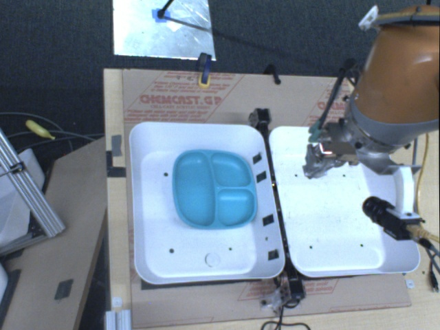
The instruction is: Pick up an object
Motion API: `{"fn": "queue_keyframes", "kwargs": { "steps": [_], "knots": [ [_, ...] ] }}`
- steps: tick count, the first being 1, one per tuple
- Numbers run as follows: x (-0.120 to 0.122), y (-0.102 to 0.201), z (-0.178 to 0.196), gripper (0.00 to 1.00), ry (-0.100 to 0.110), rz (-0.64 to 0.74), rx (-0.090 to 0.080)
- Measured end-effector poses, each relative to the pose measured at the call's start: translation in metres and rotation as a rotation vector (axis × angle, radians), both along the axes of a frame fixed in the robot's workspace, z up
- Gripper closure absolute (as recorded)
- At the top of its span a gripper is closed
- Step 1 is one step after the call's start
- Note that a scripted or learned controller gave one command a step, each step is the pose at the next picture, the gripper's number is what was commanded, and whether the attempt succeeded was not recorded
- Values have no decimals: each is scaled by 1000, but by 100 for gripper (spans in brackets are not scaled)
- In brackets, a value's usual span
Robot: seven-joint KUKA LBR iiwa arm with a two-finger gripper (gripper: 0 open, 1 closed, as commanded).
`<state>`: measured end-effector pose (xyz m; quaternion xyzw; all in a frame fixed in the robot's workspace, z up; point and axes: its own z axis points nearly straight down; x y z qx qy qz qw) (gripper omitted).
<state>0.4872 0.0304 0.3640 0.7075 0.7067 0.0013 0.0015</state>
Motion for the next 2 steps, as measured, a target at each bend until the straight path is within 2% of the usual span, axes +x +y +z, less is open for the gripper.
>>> {"fn": "queue_keyframes", "kwargs": {
  "steps": [1,2],
  "knots": [
    [0,0,-13,100,2,2,0],
    [0,45,31,100,-2,9,2]
  ]
}}
